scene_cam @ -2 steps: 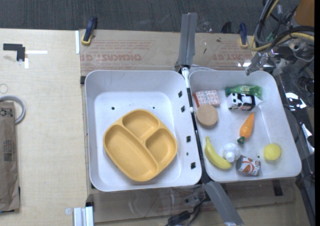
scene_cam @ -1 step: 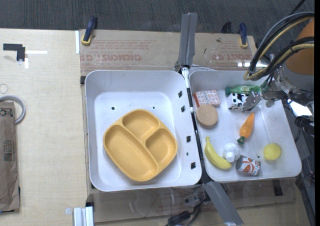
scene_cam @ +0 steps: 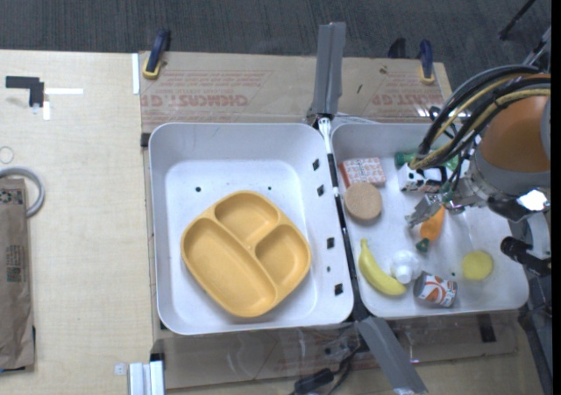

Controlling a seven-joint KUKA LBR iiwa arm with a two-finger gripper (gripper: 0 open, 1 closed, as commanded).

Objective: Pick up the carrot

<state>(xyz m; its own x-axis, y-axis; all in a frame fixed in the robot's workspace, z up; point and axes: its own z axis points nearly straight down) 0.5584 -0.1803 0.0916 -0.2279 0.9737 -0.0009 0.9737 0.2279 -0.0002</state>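
Note:
The carrot (scene_cam: pixel 432 225) is a short orange piece with a green tip pointing down and to the left. It is in the right bin (scene_cam: pixel 500 301), near the middle. My gripper (scene_cam: pixel 435 206) comes in from the right and sits right over the carrot's thick upper end, touching or nearly touching it. The wrist and cables hide that end, so I cannot make out whether the carrot is gripped or just lying under the gripper.
The right bin also holds a pink-and-white box (scene_cam: pixel 363 172), a round brown biscuit (scene_cam: pixel 363 202), a banana (scene_cam: pixel 377 271), a small white ball (scene_cam: pixel 402 267), a can (scene_cam: pixel 435 290) and a yellow lemon (scene_cam: pixel 478 265). The left bin (scene_cam: pixel 166 209) holds a yellow divided plate (scene_cam: pixel 245 253).

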